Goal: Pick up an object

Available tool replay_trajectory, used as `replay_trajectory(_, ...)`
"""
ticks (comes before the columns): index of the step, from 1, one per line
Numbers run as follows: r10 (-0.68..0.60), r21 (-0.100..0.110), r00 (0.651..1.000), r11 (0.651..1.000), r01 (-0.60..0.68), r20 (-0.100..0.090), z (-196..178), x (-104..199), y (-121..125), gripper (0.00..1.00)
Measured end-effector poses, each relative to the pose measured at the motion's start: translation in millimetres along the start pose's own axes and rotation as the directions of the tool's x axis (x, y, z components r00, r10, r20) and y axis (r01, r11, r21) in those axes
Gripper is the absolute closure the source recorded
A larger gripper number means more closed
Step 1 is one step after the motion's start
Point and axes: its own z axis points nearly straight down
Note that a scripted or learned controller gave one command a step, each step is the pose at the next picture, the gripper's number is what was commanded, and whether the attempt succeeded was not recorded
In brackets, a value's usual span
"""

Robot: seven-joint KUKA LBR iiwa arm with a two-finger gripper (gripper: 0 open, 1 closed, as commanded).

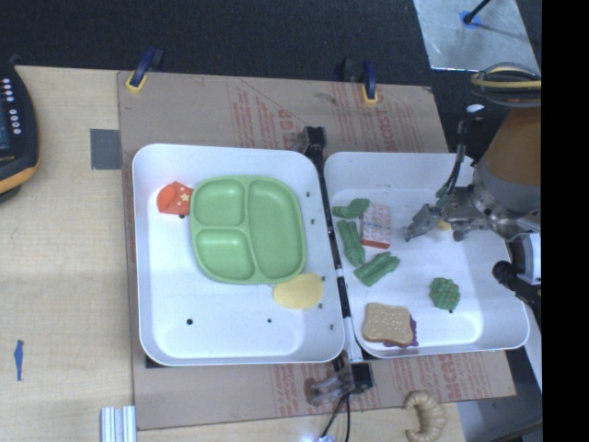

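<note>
My gripper [434, 231] hovers over the right bin [497, 339], in its upper right part, with the fingers spread open and nothing between them. To its left lie a small white and red packet [375, 226], three green bean pods [352, 239] and a longer green pod [376, 268]. A green broccoli piece [444, 293] sits below the gripper. Near the front wall rests a sandwich [387, 324].
The left bin [161, 330] holds a green divided plate [248, 228], a red toy [174, 198] at its left and a yellow piece [298, 291] below it. A tan curled object [425, 414] lies on the bench in front of the bins.
</note>
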Motion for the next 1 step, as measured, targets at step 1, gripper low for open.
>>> replay_trajectory(1, -0.001, -0.012, 1.000, 1.000, 0.001, 0.006, -68.4, -43.5, 59.5, 0.00)
